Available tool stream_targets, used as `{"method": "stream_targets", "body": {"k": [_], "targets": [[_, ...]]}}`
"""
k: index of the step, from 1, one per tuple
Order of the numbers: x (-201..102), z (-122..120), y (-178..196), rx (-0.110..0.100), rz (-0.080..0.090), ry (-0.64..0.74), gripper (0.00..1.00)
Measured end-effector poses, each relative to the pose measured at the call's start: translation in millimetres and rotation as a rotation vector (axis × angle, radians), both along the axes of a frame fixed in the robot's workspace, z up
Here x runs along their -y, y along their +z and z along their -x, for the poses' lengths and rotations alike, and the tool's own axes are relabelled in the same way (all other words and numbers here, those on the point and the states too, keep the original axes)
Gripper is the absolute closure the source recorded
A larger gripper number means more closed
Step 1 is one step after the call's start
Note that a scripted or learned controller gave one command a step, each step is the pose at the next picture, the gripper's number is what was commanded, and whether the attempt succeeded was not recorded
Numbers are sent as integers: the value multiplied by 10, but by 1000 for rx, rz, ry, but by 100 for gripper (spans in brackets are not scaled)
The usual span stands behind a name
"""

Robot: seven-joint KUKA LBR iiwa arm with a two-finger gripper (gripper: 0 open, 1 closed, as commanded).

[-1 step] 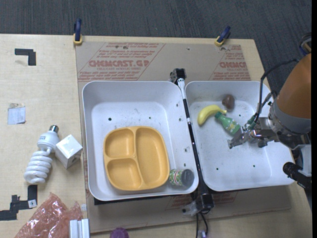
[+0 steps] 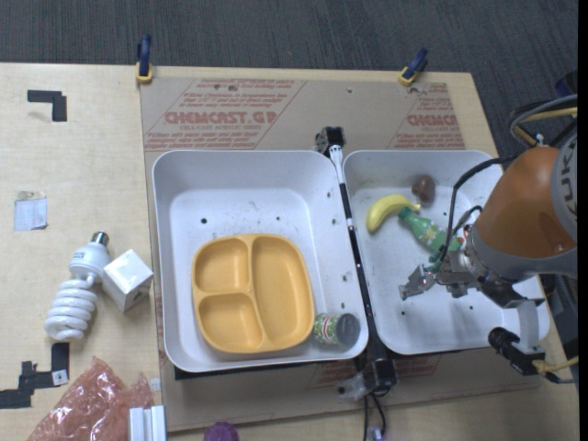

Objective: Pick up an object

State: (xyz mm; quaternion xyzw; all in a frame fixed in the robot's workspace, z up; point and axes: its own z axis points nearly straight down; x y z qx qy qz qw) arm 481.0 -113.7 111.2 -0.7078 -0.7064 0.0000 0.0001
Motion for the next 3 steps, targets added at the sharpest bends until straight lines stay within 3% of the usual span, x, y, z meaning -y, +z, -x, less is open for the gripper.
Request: {"method": "stream_targets", "body": {"k": [1,2,3], "targets": [[-208,28,-186,1,0,1,0],[-204,15,-88,3,0,-1,100],[-911,-483,811,1,1,3,100]]}}
